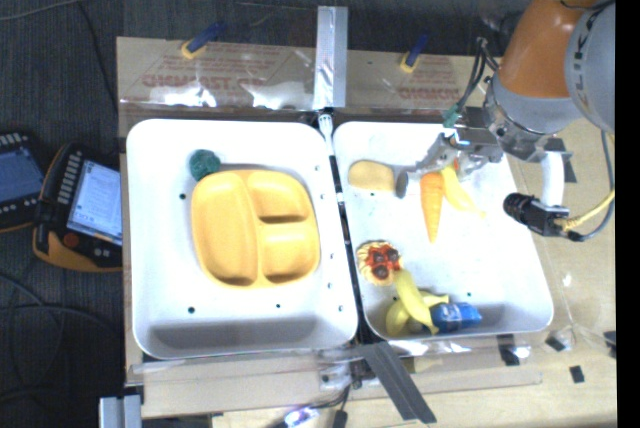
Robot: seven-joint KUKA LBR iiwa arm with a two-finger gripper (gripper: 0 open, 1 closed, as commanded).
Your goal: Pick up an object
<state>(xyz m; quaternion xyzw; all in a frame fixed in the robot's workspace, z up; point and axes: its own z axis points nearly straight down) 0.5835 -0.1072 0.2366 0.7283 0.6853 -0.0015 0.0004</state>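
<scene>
In the right bin [520, 286], an orange carrot [432, 203] standing up and down the picture, thin tip pointing down, thick top under the gripper [447, 159]; gripper open or closed, cannot tell.

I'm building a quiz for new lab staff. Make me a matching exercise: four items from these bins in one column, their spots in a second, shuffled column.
Items:
1. yellow divided tray
2. carrot
3. banana
4. teal ball

Places:
A. right bin, front edge, beside a blue item
B. left bin, back left corner
C. left bin, centre
D. right bin, just below the end effector

Pairs: 1-C, 2-D, 3-A, 4-B
</scene>
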